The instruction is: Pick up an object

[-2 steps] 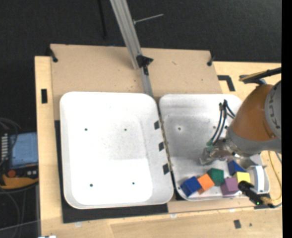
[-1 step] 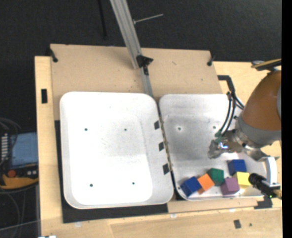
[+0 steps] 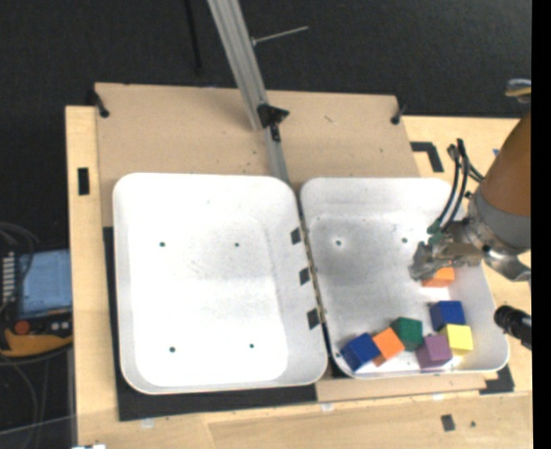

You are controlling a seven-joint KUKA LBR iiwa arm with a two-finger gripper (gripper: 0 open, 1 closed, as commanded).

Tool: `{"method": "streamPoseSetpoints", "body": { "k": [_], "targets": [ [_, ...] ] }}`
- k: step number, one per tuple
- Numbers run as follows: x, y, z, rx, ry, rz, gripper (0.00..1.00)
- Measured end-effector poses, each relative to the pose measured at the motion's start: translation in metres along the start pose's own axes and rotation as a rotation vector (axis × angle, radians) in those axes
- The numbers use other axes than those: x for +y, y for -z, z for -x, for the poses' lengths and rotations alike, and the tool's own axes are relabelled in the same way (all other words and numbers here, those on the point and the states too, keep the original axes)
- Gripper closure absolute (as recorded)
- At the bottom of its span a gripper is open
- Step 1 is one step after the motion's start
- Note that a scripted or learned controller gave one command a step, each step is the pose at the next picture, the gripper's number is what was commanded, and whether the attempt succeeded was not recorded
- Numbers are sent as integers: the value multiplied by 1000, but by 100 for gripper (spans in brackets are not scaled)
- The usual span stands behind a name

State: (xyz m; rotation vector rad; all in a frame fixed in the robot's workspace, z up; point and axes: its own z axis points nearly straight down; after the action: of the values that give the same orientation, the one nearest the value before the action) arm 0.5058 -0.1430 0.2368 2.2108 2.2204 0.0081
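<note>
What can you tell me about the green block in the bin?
The green block is a small dark green cube with a plain, matte look, like painted wood or foam. It sits in the right bin, near the front wall, within a cluster of blocks. An orange block presses against its left side, and a purple block lies just to its right.

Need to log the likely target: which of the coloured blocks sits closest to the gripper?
The orange block right under the gripper, alone in the right bin; the other blocks cluster along its near edge.
</note>
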Motion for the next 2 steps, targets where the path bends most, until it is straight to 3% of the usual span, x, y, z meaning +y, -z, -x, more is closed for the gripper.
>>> {"method": "streamPoseSetpoints", "body": {
  "k": [1, 2],
  "targets": [
    [2, 54, 1, 1, 1, -1, 100],
    [29, 46, -51, 1, 2, -7, 100]
  ]
}}
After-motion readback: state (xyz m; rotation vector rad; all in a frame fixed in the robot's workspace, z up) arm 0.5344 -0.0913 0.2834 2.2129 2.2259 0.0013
